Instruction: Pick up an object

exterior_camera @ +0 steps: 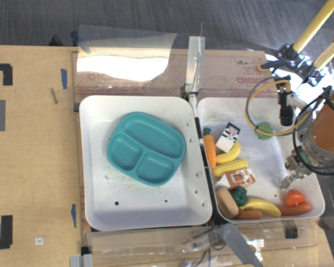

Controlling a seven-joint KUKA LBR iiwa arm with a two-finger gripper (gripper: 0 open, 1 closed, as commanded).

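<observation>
The right bin [256,114] holds several toy foods. A carrot [210,150] lies along its left wall, beside a yellow banana [231,156] and a white box with a black label [228,137]. An orange carton [239,178], a dark green piece [241,196], a tan bread roll [227,202], a second banana [261,206] and a brown sausage [296,209] lie toward the front. A small green ball [263,129] sits at the back. My gripper [294,176] hangs low at the bin's right side, just above a red-orange tomato [294,197], with nothing visibly held.
The left bin [94,199] carries a teal divided plate [146,148]. A clear divider [195,65] stands upright behind the wall between the bins. Cables and a yellow bar [317,18] crowd the back right corner. Wooden bench [28,166] lies to the left.
</observation>
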